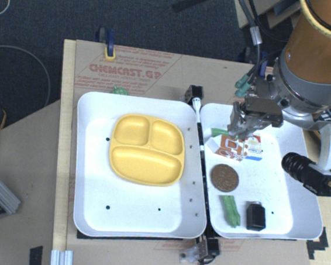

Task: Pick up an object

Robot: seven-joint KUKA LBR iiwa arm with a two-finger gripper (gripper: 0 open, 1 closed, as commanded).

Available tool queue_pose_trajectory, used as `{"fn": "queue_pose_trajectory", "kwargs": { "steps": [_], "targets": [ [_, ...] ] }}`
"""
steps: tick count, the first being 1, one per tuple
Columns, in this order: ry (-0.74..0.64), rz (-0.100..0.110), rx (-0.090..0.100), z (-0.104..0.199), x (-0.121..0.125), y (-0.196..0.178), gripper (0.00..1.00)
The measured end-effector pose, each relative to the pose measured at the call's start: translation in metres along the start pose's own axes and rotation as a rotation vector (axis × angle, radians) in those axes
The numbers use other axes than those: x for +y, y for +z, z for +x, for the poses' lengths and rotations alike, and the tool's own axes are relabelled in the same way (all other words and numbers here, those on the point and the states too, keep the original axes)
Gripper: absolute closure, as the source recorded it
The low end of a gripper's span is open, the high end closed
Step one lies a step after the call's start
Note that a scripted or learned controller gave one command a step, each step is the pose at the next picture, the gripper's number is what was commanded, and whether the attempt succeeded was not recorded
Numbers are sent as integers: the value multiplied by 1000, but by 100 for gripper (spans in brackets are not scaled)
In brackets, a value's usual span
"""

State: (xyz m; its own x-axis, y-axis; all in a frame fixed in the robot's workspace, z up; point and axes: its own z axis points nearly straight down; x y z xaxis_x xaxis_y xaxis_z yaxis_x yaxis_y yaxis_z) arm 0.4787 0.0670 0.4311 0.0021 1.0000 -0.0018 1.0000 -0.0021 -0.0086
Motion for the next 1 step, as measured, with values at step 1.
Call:
{"fn": "queue_pose_trajectory", "kwargs": {
  "steps": [1],
  "targets": [
    [5,-19,0,-72,0,-73,100]
  ]
}}
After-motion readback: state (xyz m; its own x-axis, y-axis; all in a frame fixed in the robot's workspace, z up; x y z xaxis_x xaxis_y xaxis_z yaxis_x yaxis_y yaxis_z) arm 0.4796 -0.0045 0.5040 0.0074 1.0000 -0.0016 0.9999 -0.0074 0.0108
